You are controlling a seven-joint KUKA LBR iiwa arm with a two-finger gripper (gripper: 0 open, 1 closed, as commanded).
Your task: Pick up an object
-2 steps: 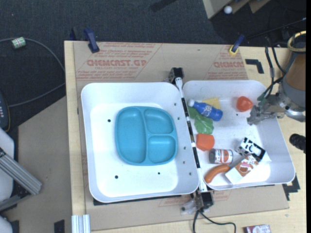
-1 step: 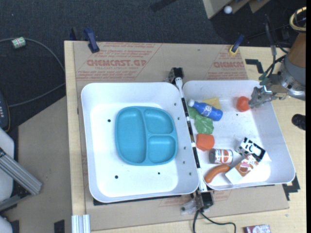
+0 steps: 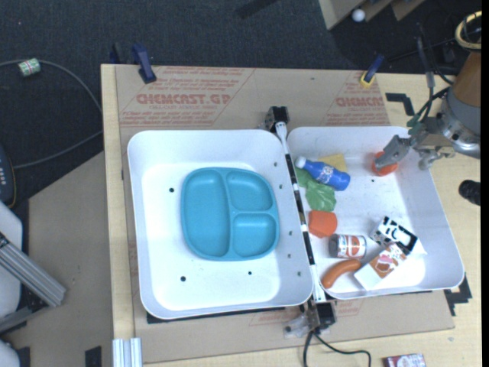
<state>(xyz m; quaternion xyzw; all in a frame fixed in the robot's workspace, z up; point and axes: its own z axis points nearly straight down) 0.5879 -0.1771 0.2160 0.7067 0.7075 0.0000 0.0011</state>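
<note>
Bench with two white bins: gripper (image 3: 394,153), grip state indiscernible, over a small orange-red object (image 3: 384,164) in right bin (image 3: 428,220).

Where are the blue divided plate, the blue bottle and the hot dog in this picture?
blue divided plate (image 3: 229,212), camera view, on the ridge between its compartments, left bin.
blue bottle (image 3: 328,174), camera view, on the middle of its body, right bin.
hot dog (image 3: 341,271), camera view, on its middle, near the right bin's front edge.
</note>
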